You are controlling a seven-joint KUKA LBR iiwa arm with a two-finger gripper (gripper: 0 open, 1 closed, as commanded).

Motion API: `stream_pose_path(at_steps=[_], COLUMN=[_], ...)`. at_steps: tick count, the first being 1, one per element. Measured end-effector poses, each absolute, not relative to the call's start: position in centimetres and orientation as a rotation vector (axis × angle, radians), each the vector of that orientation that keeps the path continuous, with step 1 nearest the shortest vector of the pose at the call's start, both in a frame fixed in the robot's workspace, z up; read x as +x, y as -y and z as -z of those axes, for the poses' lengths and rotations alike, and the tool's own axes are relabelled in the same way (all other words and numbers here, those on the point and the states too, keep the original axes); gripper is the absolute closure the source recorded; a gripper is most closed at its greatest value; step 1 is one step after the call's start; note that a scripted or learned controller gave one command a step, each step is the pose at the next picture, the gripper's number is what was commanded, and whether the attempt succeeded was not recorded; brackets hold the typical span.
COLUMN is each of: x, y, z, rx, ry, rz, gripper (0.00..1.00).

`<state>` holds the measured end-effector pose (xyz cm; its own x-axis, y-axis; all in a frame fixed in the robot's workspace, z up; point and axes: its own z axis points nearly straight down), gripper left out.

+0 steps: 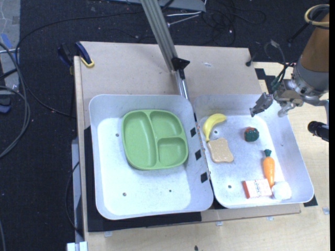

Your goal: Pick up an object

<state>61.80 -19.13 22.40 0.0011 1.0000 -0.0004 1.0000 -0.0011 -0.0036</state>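
The right bin [293,156] holds a yellow banana [212,124], a slice of toast [220,150], a dark green and red round object [252,134], an orange carrot [268,168], a red and white box [256,188] and a white lump [282,191]. My gripper [272,106] hangs above the bin's far right corner, up and to the right of the round object. Its two fingers stand spread apart with nothing between them.
The left bin [104,187] carries a green divided plate [155,138]. A slanted metal pole [159,25] runs from the top down to the gap between the bins. The arm's grey and orange body [314,56] stands at the right edge.
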Motion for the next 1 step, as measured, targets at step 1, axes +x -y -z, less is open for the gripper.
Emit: stream_pose_path(at_steps=[1], x=[62.01], y=[19.01], z=[-16.02], rx=[-2.22], ry=[2.219], rz=[-0.004], gripper=[0.0])
